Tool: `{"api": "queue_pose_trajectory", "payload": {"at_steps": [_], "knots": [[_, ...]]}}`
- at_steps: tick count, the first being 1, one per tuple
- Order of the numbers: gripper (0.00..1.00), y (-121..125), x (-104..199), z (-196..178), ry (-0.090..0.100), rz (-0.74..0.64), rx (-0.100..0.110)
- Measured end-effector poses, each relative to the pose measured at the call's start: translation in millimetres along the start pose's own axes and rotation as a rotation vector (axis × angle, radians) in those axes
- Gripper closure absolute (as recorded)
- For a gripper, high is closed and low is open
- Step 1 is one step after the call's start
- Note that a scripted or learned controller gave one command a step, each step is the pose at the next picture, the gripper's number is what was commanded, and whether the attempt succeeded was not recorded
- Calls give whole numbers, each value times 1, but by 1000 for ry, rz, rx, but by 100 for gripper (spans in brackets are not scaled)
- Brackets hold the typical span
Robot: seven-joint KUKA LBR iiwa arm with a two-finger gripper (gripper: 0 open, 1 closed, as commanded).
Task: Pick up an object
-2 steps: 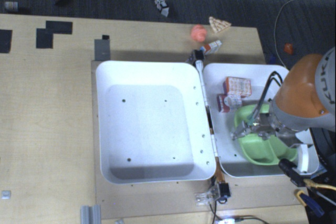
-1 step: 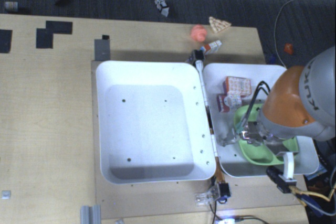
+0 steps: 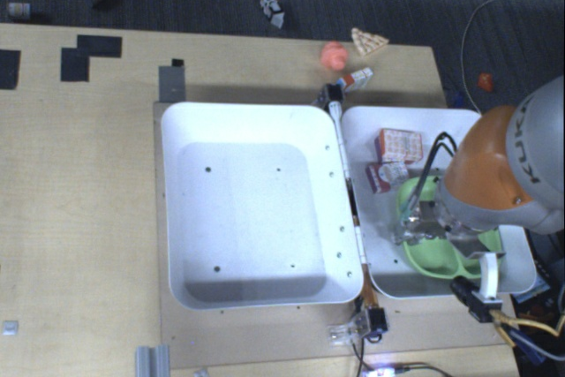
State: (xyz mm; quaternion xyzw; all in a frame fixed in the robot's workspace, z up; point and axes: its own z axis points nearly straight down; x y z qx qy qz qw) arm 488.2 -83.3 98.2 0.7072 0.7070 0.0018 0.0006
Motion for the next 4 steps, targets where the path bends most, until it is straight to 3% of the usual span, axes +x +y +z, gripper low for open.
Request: {"api": "queue_pose_trajectory", "payload": {"at_steps": [1,2,3,4], "knots": [[100,26,77,-86,0,-5,0],[0,25,77,-86,-1,-5,1],[0,-1,1,-86,-3,-4,1],[0,0,-2,-1,-2,-3,-1]]}}
